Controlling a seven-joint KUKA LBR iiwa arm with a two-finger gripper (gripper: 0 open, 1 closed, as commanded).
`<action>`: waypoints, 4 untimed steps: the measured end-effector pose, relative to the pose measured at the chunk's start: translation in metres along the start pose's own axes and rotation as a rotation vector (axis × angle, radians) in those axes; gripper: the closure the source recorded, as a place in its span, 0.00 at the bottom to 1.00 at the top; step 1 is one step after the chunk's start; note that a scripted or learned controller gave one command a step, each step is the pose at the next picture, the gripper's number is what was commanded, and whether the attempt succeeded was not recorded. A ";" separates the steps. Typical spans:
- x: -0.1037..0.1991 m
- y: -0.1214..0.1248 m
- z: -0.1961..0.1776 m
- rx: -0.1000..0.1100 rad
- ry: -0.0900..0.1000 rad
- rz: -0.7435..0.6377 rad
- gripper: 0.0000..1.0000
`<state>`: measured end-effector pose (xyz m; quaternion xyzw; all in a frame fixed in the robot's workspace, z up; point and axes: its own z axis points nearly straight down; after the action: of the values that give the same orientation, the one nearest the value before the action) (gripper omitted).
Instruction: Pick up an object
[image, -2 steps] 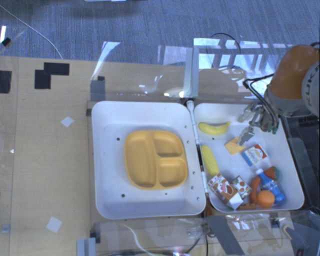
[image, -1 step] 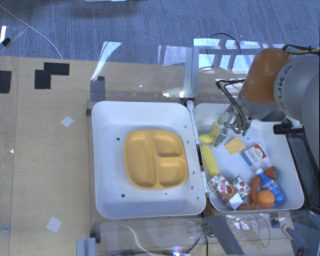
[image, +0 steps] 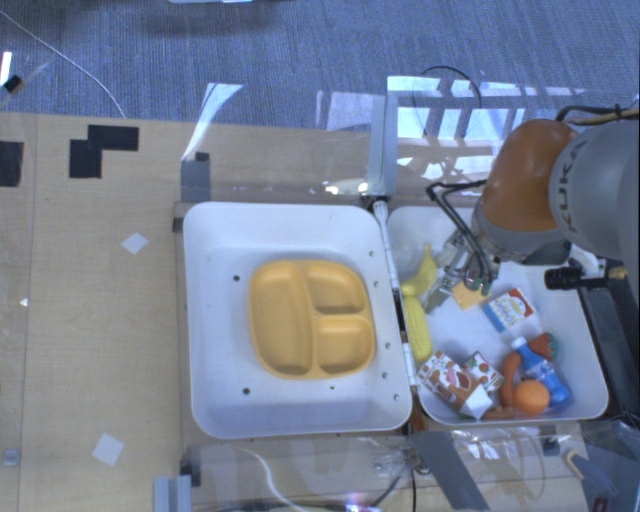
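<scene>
My hand (image: 447, 280) hangs low in the right bin (image: 596, 385), over a banana (image: 425, 272) and corn cob (image: 416, 325); I cannot tell its opening. The cartons' (image: 507, 309) printing is unreadable. A yellow tray (image: 310, 318) sits in the left bin (image: 215, 310).

Left of the yellow tray (image: 311, 318) I find bare white bin floor; far right of it, toys crowd my path.

Blue-grey carpet floor (image: 200, 50) beyond light wooden bench (image: 90, 320); black markers (image: 100, 148) on bench top.
</scene>
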<state>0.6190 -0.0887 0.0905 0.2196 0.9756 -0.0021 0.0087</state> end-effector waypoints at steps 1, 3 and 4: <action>0.018 -0.018 0.000 -0.005 0.004 0.027 0.00; -0.046 0.012 -0.012 -0.003 0.000 0.282 1.00; -0.043 0.013 -0.010 0.000 0.013 0.280 0.00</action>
<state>0.6630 -0.0951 0.1012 0.3537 0.9354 0.0004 0.0024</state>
